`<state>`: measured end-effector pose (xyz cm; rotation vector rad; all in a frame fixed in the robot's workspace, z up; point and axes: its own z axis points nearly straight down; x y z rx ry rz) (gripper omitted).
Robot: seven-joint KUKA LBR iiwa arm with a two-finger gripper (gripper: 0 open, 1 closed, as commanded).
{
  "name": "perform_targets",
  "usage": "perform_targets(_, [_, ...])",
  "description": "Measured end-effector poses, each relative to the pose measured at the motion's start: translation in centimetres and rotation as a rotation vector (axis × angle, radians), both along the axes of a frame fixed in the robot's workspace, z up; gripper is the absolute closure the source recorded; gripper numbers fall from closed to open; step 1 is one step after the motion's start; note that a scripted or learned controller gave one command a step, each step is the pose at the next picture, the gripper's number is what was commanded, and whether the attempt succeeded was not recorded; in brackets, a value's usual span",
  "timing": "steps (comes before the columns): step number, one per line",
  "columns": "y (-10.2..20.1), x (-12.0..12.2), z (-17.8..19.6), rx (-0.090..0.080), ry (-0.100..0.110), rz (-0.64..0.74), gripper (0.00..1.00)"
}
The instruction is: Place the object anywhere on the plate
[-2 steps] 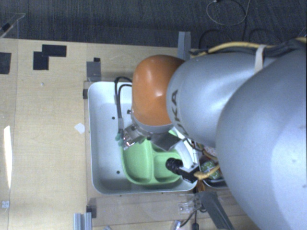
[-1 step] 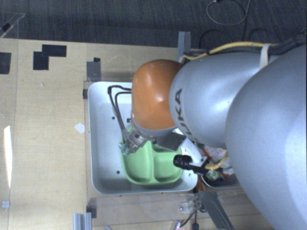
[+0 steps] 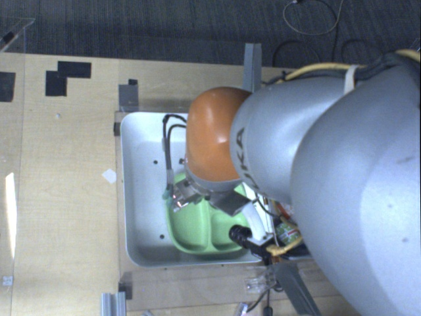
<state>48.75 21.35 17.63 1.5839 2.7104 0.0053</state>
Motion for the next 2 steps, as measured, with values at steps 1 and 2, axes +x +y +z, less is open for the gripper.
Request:
perform_targets(1, [-1.43,0.49,-8.21,0.009,-0.014,-0.135,1.0])
perform_targets(2, [-2.23,0.17,-7.67,0.006,-0.005,-0.27,1.0])
